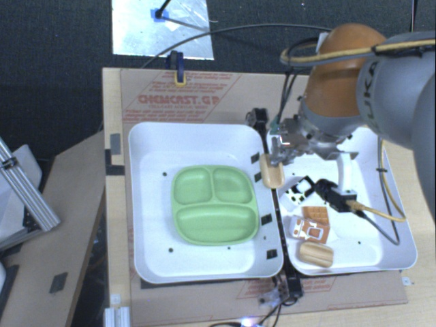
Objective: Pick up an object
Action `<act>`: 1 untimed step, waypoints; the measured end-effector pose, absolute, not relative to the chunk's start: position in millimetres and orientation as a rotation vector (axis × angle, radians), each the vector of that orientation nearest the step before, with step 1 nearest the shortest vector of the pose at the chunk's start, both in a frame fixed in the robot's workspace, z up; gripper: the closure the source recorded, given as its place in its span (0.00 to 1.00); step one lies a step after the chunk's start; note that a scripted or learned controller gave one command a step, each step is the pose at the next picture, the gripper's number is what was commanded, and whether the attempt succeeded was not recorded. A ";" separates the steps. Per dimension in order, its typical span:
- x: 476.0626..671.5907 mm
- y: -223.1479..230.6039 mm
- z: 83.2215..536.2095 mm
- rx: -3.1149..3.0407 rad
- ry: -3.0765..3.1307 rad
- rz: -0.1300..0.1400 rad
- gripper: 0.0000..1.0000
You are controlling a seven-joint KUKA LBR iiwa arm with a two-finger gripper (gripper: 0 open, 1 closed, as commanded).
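My gripper (274,161) hangs over the divider between the two bins, at the left edge of the right bin (395,251). It is shut on a small tan rounded block (272,176), whose top sits between the fingers while the rest hangs below them. In the right bin lie a brown waffle-like square (315,223), a tan bread roll (315,254) near the front wall, and a small black-and-white piece (296,195).
The left bin (153,148) holds a green divided plate (214,204) in its middle. The grey arm with its orange band (344,60) covers the back of the right bin. Cardboard (184,94) lies under both bins.
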State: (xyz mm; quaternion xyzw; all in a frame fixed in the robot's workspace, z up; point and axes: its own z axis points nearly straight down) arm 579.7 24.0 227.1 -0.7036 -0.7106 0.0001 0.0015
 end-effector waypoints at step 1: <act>566.7 84.7 219.5 -2.208 -2.231 -0.002 1.00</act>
